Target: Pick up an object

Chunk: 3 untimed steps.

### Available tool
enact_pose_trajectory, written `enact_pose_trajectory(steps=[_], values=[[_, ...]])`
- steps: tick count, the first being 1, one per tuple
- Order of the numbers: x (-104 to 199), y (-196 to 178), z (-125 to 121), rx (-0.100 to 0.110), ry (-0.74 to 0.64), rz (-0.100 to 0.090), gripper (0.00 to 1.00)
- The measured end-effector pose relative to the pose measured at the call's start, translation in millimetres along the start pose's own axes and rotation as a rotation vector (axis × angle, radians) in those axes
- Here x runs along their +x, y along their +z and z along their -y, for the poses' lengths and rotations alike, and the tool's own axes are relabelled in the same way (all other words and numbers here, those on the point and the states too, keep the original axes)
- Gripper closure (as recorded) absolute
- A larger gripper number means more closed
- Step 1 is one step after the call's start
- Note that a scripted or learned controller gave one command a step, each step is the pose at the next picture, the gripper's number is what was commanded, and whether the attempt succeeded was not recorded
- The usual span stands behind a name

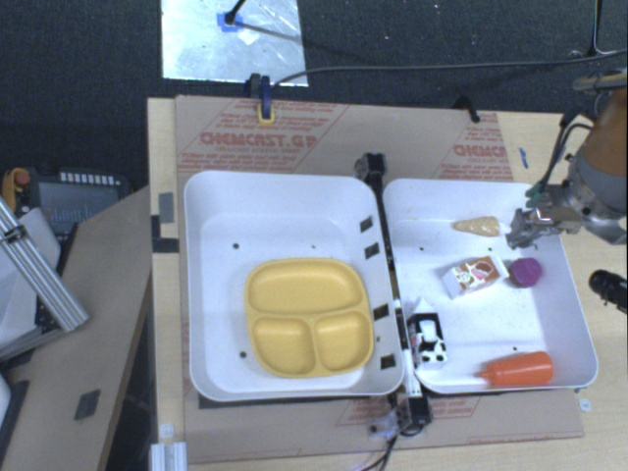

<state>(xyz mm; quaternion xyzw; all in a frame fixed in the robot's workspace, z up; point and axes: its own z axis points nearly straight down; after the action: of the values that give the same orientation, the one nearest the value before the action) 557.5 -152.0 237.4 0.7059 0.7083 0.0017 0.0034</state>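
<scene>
The right bin [549,381] holds several small objects. A tan pastry-shaped piece [477,227] lies near the back. A white carton with red print [473,276] sits in the middle, and a purple round object [527,272] rests just right of it. An orange carrot-like piece [517,368] lies at the front, and a black and white cow-patterned item [428,342] sits by the left wall. My gripper [520,232] hangs over the bin's right back part, just above the purple object and right of the tan piece. Nothing shows between its fingers.
A yellow divided plate [307,316] lies in the left bin [211,263]. A black divider with clips [385,263] runs between the bins. A cardboard sheet [324,130] lies under both bins. A foil sheet [231,27] is at the back.
</scene>
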Motion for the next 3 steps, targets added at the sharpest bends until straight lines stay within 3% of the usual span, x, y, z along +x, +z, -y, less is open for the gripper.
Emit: enact_pose_trajectory(steps=[1, 3], values=[[-0.4, -41.0, -1.5, 0.002, -0.001, -0.001, 1.00], [106.9, -42.9, 17.9, 0.006, -0.006, -0.004, 1.00]])
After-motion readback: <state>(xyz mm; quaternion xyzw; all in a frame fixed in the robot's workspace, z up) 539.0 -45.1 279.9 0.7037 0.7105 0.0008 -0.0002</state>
